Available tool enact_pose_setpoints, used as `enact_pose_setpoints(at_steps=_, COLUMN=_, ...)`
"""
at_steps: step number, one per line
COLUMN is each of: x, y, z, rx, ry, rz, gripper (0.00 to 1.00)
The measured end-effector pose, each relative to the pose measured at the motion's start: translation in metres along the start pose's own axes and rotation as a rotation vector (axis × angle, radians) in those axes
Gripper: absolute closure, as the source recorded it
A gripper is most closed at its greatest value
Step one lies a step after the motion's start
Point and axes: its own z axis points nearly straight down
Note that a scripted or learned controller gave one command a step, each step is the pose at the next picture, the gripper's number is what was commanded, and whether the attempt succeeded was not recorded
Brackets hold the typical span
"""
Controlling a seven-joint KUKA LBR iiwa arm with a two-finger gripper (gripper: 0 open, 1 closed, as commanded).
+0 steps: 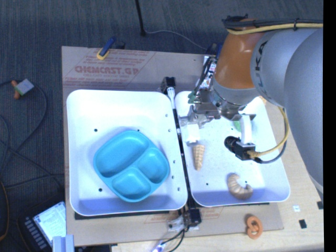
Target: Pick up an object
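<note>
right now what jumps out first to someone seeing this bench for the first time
The big grey arm with its orange band dominates the upper right, its end effector down over the right bin. Next comes the bright blue divided tray sitting alone in the left bin. Smaller things lie in the right bin: a tan cone near its left wall and a curled brown piece near the front.

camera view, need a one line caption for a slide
KUKA arm's pincer poised above a cone in the right bin; blue divided plate in the left bin.
</note>
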Motion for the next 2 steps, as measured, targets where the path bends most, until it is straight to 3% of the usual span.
enact_pose_setpoints(at_steps=1, x=0.013, y=0.08, z=0.002, rx=-0.001, ry=-0.001, rz=-0.001, gripper=1.0)
enact_pose_setpoints(at_steps=2, x=0.013, y=0.08, z=-0.008, rx=-0.002, ry=-0.004, rz=-0.001, gripper=1.0)
